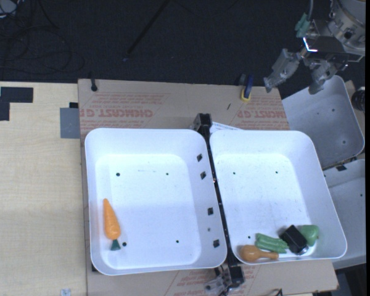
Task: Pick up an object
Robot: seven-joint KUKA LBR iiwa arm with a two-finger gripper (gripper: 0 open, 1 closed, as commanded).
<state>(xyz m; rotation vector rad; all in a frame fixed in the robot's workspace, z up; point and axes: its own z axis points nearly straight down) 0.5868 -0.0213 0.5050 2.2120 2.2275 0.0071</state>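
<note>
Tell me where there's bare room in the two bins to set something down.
Left bin: bare floor right of the carrot. Right bin: bare rear and middle. Crowded at its front right corner: yellow pear-shaped toy, green pod, black block.

Left bin (95,165): shallow white plastic tray on the desk (31,190), touching the right bin along its inner wall.
Right bin (320,184): shallow white plastic tray, right of the left bin.
Carrot (111,221): orange toy carrot in the left bin, near its left wall, toward the front corner.
Pear-shaped toy (258,253): tan, in the right bin, at the front wall.
Pea pod (271,243): green toy, just behind the pear-shaped toy.
Black block (294,238): right of the pea pod, touching it.
Green round toy (309,232): just right of the black block.
Gripper (299,73): above and behind the right bin's far right corner, well apart from all toys.
</note>
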